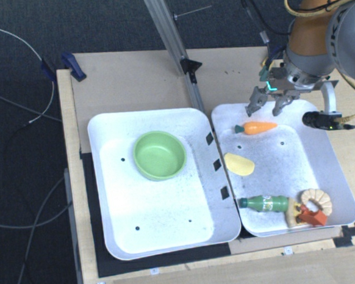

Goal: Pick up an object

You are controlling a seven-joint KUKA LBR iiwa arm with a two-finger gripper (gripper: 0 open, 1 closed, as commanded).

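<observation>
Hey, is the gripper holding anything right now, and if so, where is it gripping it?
Nothing is held. The gripper hangs open above the far end of the right bin, with the toy carrot lying just below it, untouched.

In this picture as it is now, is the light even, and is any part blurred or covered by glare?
Camera view: light is soft and fairly even; both white bins look bright but their speckles remain visible, so no strong glare. The carrot and green bowl are reasonably sharp with faint shadows. The gripper is slightly soft. The whole image is a little grainy.
</observation>
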